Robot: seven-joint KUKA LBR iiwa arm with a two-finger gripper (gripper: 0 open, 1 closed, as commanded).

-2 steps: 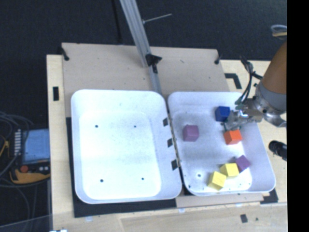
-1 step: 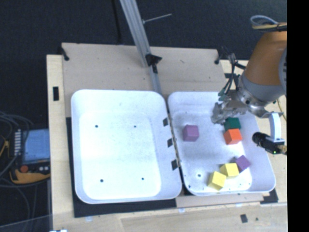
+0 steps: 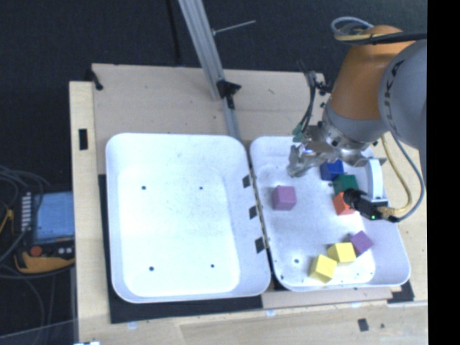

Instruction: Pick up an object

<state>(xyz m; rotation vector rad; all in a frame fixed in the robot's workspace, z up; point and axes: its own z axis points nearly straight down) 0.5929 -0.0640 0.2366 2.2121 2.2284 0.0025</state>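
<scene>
The right bin [image 3: 302, 264] holds several small blocks. A purple cube [image 3: 284, 197] lies near its left side. A blue block [image 3: 332, 169], a green block [image 3: 346, 183] and an orange-red block [image 3: 343, 203] cluster under the arm's wrist. Two yellow cubes [image 3: 343, 252] [image 3: 323, 267] and a small purple block [image 3: 361, 241] sit near the front. My gripper [image 3: 300, 165] hangs over the back of the right bin, up and to the right of the purple cube, just left of the blue block. Nothing shows between its fingers.
The left bin [image 3: 180, 214] lies beside the right one. A slanted metal rail [image 3: 205, 42] crosses the bench's back. Cables loop off the arm at the right bin's far side. A blue device [image 3: 54, 218] with wires sits off the bench's left edge.
</scene>
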